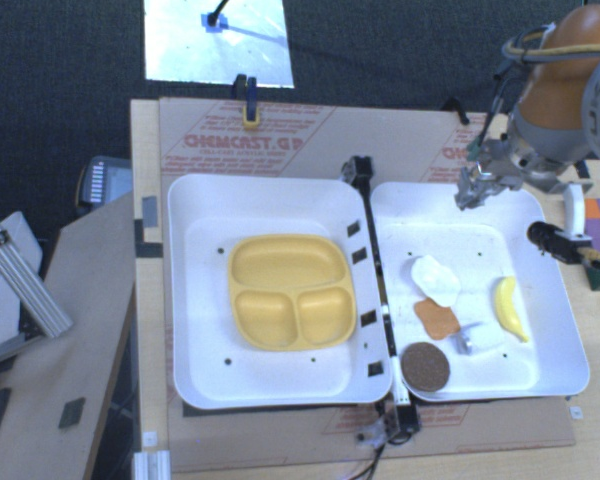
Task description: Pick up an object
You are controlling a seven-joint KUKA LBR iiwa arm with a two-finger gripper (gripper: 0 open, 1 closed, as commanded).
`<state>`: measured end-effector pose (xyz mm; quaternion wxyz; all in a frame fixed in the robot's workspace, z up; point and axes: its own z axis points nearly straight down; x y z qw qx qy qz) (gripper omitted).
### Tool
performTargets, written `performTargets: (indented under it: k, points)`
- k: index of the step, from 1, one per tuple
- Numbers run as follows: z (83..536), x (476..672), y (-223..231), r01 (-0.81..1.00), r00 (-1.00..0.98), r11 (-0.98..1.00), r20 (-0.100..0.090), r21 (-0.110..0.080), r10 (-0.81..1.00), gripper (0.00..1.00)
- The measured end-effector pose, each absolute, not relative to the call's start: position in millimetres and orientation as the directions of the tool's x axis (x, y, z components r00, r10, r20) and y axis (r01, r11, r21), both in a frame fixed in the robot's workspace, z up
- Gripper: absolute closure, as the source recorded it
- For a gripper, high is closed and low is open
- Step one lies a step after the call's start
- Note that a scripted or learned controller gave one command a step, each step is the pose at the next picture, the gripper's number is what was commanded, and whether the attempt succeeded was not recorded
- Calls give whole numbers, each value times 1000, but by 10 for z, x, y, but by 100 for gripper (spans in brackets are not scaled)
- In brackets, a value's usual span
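Camera view: gripper hovered at right bin's far edge, grip state unclear; banana lay nearward, slightly right, long axis near-far.

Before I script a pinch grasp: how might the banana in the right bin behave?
The banana is curved and lies flat, so a push would probably spin it, not roll it. It looks smooth and toy-like, so likely light, stiff and a bit slippery. It lies close to the bin wall, limiting approach.
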<state>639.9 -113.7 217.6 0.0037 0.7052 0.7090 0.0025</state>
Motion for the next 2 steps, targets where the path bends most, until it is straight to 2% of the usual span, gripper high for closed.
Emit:
performTargets:
  k: [1,2]
  points:
    - [2401,6410,-1137,1000,-6,6,-1,4,1000,100]
    - [2283,6249,-658,1000,-8,8,2,0,1000,100]
